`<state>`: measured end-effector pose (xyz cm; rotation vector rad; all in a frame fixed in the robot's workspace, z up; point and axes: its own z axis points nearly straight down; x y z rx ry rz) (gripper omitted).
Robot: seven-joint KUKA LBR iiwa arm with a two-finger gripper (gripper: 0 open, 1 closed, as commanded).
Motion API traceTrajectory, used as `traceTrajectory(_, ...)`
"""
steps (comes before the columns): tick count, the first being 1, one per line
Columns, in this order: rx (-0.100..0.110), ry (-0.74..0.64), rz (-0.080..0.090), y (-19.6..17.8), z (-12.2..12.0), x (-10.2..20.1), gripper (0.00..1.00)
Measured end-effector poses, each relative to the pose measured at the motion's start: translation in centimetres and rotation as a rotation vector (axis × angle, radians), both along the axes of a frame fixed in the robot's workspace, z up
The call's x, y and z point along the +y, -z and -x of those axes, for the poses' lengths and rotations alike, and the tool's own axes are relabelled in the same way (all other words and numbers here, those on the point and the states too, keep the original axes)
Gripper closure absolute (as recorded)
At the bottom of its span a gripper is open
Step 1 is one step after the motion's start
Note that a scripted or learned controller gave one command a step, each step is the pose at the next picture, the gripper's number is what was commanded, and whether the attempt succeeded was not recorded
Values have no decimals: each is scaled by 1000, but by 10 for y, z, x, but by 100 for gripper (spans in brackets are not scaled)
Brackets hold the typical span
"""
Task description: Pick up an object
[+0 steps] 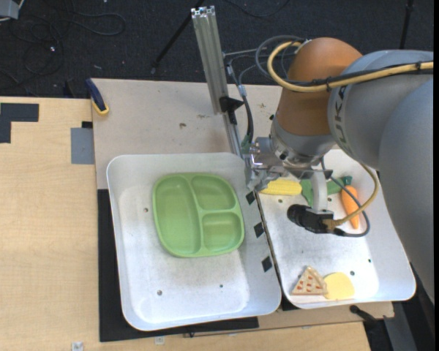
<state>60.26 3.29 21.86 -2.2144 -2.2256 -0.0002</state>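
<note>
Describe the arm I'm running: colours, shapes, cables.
The arm is smooth, rounded grey, with a glossy orange band above the wrist. A yellow cable runs along the grey link and loops over the orange. The gripper is bare silvery metal.

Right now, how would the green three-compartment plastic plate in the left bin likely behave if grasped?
The green three-compartment plate looks moulded, so probably stiff and light. Lying flat, it should not roll; its low rim likely offers little to pinch.
</note>
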Motion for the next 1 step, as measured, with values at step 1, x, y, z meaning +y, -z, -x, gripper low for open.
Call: traceTrajectory(1,1,0,1,8,-4,54,100)
